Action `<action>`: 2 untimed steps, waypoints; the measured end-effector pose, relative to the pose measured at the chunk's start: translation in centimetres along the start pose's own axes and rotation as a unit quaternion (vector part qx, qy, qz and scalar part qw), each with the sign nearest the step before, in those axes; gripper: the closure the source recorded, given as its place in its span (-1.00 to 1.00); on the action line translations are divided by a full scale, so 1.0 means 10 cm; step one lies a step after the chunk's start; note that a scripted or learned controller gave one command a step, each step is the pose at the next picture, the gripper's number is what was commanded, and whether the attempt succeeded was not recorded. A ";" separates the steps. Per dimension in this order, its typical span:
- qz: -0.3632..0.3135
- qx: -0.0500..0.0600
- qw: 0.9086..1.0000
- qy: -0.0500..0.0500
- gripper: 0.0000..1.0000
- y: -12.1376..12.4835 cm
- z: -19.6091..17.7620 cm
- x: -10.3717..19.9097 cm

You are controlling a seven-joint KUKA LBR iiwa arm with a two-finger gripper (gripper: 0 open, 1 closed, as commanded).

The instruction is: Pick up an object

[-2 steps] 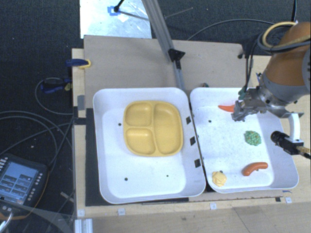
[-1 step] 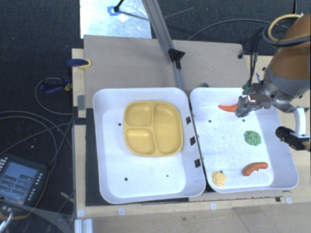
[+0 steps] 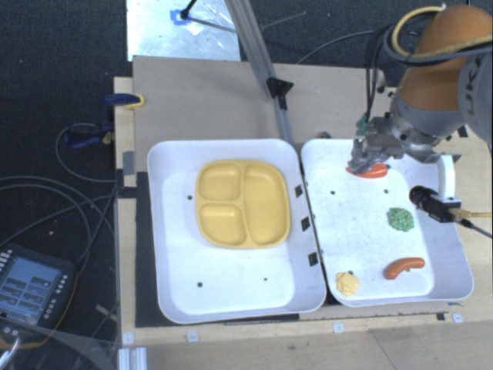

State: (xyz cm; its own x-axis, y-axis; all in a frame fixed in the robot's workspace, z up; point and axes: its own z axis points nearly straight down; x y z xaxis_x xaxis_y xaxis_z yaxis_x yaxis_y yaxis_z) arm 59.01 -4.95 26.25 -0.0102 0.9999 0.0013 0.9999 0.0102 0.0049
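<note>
Closing in on the red piece, 12 o'clock of the right bin [image 3: 454, 284].
My gripper [image 3: 362, 163] sits over the red object [image 3: 373, 172]; I cannot tell its grip state, so I'd confirm before lifting.

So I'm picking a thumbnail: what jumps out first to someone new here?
The yellow divided plate in the left bin stands out most. Next comes the grey and orange arm, its pincer down at a red object at the far end of the right bin.
</note>
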 end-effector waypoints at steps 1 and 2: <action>0.000 0.001 1.000 0.000 1.00 0.25 0.19 0.49; -0.001 0.001 1.000 0.001 1.00 0.45 0.15 1.02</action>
State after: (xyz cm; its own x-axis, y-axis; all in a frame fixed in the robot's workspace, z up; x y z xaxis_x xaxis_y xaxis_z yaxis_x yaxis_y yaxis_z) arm 63.45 5.33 24.81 -0.0115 0.9999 0.0025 0.9999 0.0115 0.0039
